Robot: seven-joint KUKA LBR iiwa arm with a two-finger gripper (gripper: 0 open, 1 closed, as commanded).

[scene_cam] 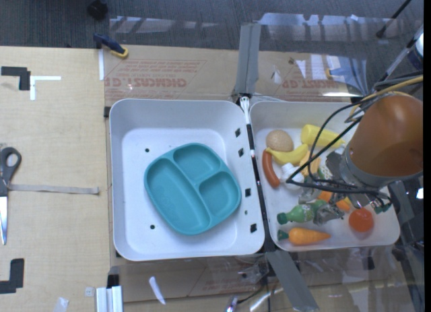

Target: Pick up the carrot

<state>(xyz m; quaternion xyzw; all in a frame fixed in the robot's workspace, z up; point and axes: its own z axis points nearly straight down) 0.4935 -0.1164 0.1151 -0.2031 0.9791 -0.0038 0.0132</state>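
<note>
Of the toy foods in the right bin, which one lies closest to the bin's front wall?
The carrot: it lies lengthwise along the front wall of the right bin, in front of the green bottle and left of the red tomato.

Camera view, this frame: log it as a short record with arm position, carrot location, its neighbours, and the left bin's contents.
arm: over the right bin, reaching in from the right
gripper: low among the items, just above the carrot; fingers hard to make out
carrot: lying flat near the right bin's front wall, not lifted
neighbours: green bottle behind the carrot, tomato to its right
further back: sausage, egg, banana
left bin: teal plate
</note>
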